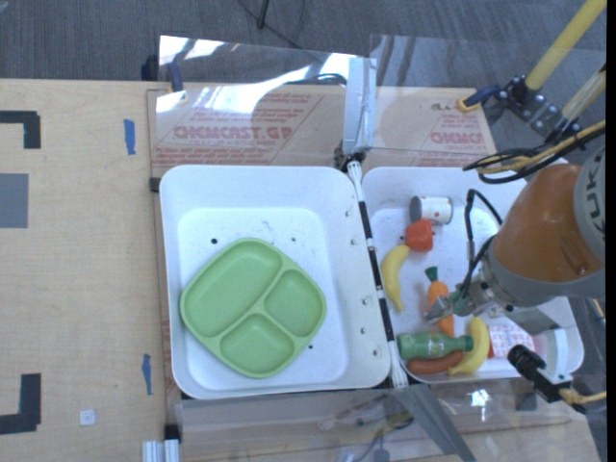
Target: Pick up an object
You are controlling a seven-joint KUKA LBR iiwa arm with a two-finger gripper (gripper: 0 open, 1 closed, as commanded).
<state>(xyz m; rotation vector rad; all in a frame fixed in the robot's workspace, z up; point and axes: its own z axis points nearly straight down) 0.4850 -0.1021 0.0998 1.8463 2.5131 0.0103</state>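
Camera view: the gripper (445,303) sits low in the right bin (385,186), its tips over a small carrot (438,290) with a green top; whether it grips cannot be told. A banana (394,274) lies lengthwise beside the dividing wall, curving top to bottom. A green bottle (433,344), sausage (430,364) and second banana (475,347) crowd the near edge. The left bin (183,195) holds a green plate (252,307) with bare floor around.

Red print reading "CHEMCAST GP" stands on the clear sheet (252,128) far up-left of the gripper (450,303); smaller lines are illegible.
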